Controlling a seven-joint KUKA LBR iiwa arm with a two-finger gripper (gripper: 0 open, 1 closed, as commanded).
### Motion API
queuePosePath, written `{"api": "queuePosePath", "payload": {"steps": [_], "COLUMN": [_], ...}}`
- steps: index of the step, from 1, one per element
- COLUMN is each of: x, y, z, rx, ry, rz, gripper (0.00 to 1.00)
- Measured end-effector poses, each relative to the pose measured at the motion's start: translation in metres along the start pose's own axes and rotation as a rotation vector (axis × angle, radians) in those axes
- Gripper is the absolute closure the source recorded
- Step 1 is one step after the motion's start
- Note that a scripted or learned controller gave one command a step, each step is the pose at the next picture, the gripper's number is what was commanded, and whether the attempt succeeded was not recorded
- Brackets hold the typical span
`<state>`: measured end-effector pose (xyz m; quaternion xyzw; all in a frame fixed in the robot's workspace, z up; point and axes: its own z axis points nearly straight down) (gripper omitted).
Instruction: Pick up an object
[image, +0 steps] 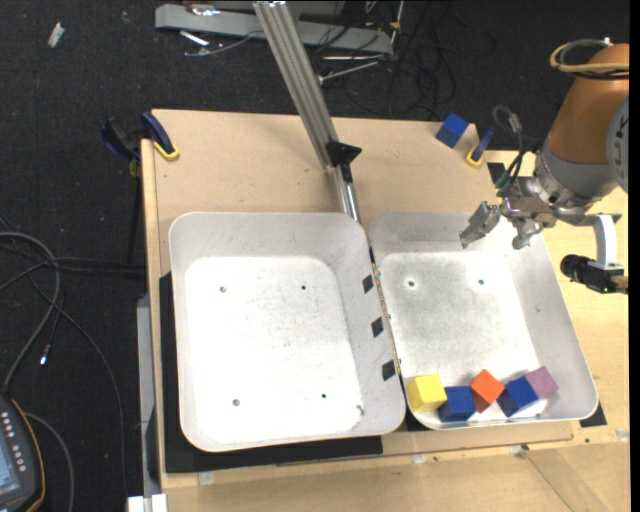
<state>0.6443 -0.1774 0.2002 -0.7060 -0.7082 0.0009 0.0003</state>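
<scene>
A pale wooden bench (250, 165) stands on dark carpeted floor (70, 90) strewn with black cables (40, 300). Two shallow white plastic bins sit side by side on it: the left bin (265, 330) and the right bin (470, 300), whose floor is speckled with grey scuffs. A slanted grey metal pole (305, 85) comes down to the bench just behind the seam between the bins. A blue-handled clamp (150, 135) grips the bench's far left corner, and a lone blue block (453, 129) lies on the bare bench behind the right bin.

The grey arm with its orange band (585, 120) reaches in over the far right corner of the right bin. Its metal claw (503, 226) hangs there with the two fingers spread apart and nothing between them.

The blocks lie in a tight row along the near edge of the right bin, well apart from the claw: a yellow cube (427, 390), a blue cube (459, 402), an orange cube (487, 386), a second blue cube (519, 394) and a pale purple cube (541, 381), each touching the one next to it.
</scene>
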Motion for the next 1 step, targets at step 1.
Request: {"api": "queuePosePath", "payload": {"steps": [1], "x": [0.0721], "y": [-0.0459], "z": [0.0417], "rx": [0.006], "ry": [0.005], "rz": [-0.004], "gripper": [0.00]}}
